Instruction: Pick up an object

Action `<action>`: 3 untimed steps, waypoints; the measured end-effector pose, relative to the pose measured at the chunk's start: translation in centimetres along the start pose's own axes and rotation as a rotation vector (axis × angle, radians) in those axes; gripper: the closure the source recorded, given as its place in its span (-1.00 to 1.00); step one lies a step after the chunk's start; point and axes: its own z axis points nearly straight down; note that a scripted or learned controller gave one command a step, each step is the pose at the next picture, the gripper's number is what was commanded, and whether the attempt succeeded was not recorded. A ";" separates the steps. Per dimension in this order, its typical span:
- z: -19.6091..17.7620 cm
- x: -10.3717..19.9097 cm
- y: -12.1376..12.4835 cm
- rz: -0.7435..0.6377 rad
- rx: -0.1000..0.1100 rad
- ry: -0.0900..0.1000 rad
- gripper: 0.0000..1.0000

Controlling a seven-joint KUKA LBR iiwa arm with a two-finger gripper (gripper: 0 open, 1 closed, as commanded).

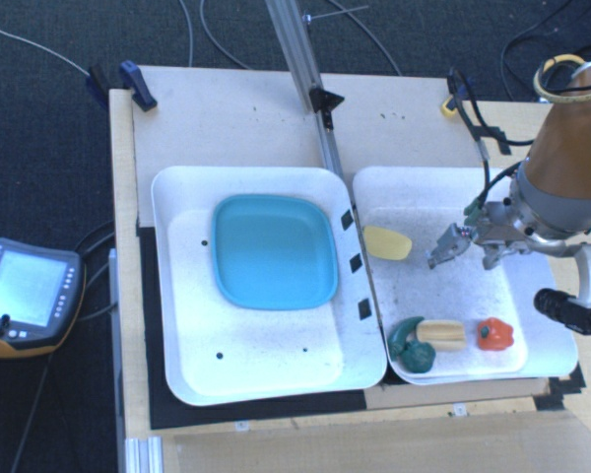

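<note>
A: What lies nearest in the right bin [532,363]?
B: A green pepper [412,345], a tan roll [441,334], a red pepper [493,334]. Farther back, a yellow piece [387,242].
A: The tool [451,247]?
B: Above the bin floor, right of that piece, carrying nothing; spread or pressed together, I cannot tell.
A: Left bin [177,294]?
B: A blue plate [275,251].

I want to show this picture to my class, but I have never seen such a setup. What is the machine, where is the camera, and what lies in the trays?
One camera looks down at a slant on a bench with two white bins. The grey robot arm reaches in from the right; its gripper hangs over the right bin, holding nothing. That bin holds a yellow piece, a green toy vegetable, a tan block and a red toy pepper. The left bin holds a blue plate.
</note>
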 end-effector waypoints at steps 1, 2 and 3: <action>6.2 0.3 -0.1 0.000 0.005 0.000 -1.00; 10.6 0.4 0.4 0.000 0.004 0.000 -1.00; 13.5 0.5 0.4 0.000 0.003 0.000 -1.00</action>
